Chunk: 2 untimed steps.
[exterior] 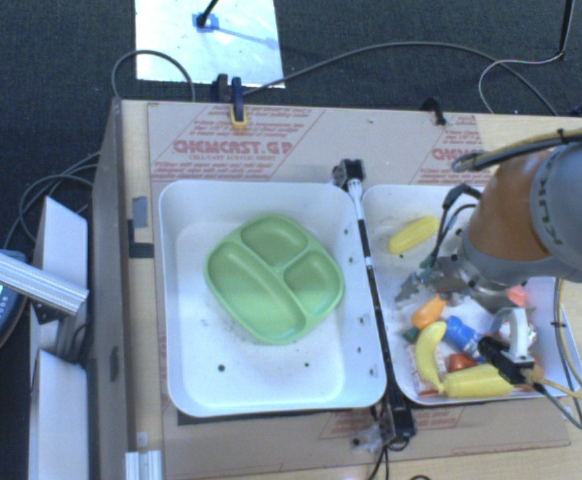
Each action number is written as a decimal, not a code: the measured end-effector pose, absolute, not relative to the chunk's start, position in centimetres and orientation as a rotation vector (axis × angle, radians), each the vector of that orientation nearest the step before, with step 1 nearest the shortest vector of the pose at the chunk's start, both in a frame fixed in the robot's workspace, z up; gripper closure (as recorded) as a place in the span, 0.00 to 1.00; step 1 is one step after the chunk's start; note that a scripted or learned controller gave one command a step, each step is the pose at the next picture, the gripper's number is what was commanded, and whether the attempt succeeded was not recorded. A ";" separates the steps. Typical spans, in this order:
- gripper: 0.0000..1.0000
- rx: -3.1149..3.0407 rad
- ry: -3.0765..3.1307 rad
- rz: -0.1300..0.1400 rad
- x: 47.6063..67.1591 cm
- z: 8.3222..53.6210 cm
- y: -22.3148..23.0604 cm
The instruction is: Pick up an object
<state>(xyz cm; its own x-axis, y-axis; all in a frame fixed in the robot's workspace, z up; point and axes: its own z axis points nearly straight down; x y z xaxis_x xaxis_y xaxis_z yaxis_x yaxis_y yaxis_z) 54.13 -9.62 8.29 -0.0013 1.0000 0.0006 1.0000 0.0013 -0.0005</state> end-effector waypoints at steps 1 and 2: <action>0.00 -2.219 -2.222 0.001 52.3 10.0 -10.0; 0.00 -2.219 -2.223 -0.001 51.5 8.3 -8.4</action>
